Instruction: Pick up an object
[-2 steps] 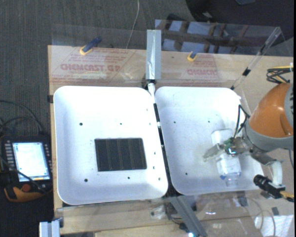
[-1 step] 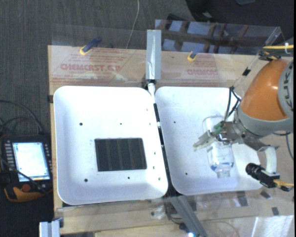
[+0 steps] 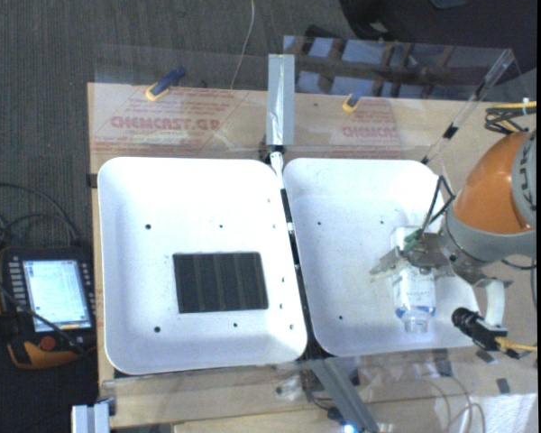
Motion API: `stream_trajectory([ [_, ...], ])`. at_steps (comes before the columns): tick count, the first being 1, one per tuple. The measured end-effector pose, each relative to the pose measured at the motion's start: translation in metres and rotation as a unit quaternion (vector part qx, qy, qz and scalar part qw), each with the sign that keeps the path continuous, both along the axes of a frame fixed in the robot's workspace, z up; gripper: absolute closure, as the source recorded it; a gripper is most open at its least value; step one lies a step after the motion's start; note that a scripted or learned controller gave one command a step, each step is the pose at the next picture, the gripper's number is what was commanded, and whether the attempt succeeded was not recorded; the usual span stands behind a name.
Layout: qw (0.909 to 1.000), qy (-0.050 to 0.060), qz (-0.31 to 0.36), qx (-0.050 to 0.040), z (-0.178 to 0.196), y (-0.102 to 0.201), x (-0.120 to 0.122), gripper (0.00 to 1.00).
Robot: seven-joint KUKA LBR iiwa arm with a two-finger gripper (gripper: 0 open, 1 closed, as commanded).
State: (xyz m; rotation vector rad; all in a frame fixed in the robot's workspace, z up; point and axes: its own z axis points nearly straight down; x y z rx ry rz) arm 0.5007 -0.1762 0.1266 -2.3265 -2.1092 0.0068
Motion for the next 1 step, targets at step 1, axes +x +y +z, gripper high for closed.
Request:
stream_trajectory([
  [1,1.0000,0.000,0.000,0.0000,0.0000,0.0000,0.0000,0.00],
])
